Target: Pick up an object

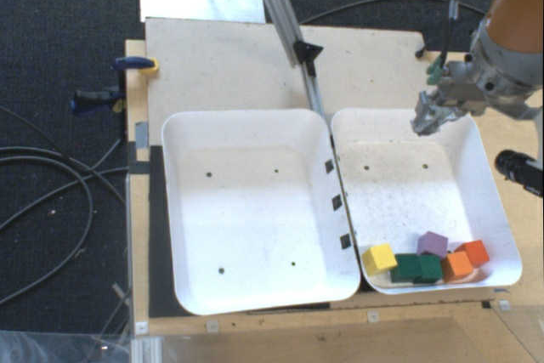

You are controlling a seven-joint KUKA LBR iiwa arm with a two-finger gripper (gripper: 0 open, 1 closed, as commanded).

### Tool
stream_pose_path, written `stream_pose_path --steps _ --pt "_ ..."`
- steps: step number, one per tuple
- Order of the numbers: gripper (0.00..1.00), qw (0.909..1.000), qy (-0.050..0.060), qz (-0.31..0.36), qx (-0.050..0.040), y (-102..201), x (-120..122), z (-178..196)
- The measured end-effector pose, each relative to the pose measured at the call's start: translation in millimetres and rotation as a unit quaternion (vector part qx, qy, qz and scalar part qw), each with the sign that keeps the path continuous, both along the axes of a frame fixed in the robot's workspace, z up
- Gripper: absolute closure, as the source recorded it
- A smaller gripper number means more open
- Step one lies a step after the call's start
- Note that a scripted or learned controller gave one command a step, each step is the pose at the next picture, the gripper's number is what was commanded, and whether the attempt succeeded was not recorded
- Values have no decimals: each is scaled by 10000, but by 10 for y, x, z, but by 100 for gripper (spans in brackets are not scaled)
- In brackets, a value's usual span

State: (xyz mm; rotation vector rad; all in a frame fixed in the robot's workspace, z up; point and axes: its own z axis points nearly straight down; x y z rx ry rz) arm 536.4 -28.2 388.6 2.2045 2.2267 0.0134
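Several small blocks lie bunched in the near right corner of the right bin [387, 183]: a yellow block [379, 258], a green block [416, 268], a purple block [433, 244], an orange block [457, 265] and a red-orange block [475, 252]. My gripper [425, 120] hangs over the far right part of that bin, well behind the blocks and above the floor. I see nothing held at its tip.
The left bin [246, 208] sits beside the right one, with black clips along the shared rim. A slanted metal pole [285, 8] crosses the back of the bench. A blue-and-yellow clamp [127, 68] grips the bench's left edge. Cables lie on the floor at left.
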Motion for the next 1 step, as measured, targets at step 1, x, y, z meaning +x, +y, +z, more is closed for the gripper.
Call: stream_pose_path --steps 1 --pt "100 10000 -1 -14 -1 104 1 1012"
